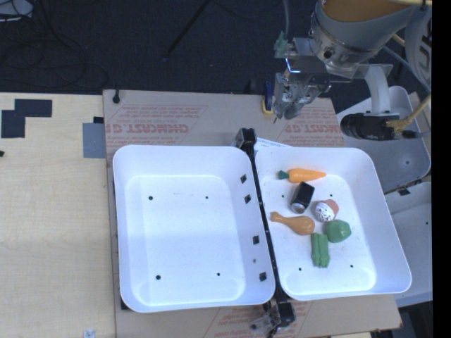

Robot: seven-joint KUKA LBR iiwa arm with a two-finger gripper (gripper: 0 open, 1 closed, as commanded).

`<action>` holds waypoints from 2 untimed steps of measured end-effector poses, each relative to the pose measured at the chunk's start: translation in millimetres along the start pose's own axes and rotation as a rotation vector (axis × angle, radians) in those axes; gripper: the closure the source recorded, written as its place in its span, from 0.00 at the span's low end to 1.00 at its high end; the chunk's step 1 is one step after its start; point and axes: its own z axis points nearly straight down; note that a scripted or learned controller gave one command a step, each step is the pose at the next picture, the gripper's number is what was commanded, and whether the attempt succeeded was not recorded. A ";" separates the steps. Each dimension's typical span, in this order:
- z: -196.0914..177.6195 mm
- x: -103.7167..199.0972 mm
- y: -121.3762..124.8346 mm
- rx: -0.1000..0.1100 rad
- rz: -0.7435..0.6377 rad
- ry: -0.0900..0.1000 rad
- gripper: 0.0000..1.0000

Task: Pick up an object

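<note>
Toys (pixel 310 206) clustered mid-bin; open floor along the right bin (pixel 366 273) near edge.

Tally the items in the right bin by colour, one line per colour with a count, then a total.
Orange: 1, the carrot
Black: 1, the cylinder
Tan: 1, the drumstick-shaped toy
Green: 2, the round piece and the long piece
White and orange: 1, the small toy
Total: 6

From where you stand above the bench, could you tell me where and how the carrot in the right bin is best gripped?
I would grip the carrot across the thick middle of its orange body, coming straight down from above. It lies flat and roughly crosswise in the right bin, so fingers should close across its narrow width. The black cylinder lies just below it, so staying toward the upper side seems safer.
</note>
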 end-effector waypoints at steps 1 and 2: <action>-9.3 1.4 0.0 0.003 -0.006 0.000 1.00; -18.5 2.9 -0.1 0.006 -0.013 -0.001 1.00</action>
